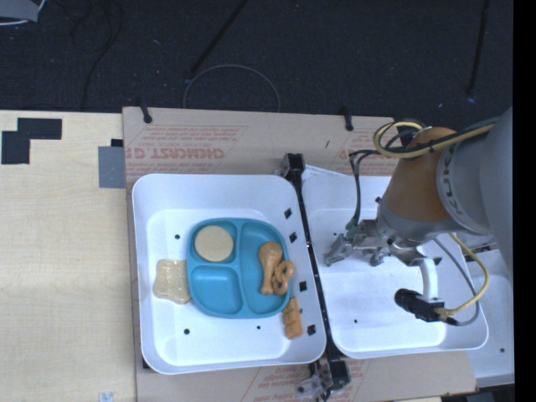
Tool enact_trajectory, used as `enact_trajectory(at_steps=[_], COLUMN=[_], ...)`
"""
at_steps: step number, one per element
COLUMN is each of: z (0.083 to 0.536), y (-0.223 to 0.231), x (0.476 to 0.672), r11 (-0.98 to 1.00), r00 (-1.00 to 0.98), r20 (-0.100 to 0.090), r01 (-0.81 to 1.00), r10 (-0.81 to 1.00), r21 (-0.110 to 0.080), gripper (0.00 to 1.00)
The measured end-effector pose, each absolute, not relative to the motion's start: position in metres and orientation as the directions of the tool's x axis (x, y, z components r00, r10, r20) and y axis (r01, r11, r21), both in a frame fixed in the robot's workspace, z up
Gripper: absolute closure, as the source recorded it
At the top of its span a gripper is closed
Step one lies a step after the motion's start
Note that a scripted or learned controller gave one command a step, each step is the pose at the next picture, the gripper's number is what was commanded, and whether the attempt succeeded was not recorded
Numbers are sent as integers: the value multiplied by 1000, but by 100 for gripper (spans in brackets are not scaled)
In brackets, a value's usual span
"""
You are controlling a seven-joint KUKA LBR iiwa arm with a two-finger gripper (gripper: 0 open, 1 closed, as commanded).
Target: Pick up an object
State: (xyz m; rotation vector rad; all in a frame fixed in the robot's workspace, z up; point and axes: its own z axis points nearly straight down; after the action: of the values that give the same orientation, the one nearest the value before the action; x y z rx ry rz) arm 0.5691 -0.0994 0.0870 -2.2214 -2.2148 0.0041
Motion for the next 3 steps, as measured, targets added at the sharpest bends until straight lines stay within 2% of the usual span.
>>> enact_trajectory(at_steps=[1, 2, 3], z=[98, 161, 218], y=[-101, -102, -112], x=[569, 574, 571], r11=[-8, 0, -3], r00=[8, 0, 3], r20=[1, 0, -1], r01=[1000, 1000, 1000], r10=[1000, 1000, 1000], r21=[-5, 2, 2], gripper=[100, 100, 100])
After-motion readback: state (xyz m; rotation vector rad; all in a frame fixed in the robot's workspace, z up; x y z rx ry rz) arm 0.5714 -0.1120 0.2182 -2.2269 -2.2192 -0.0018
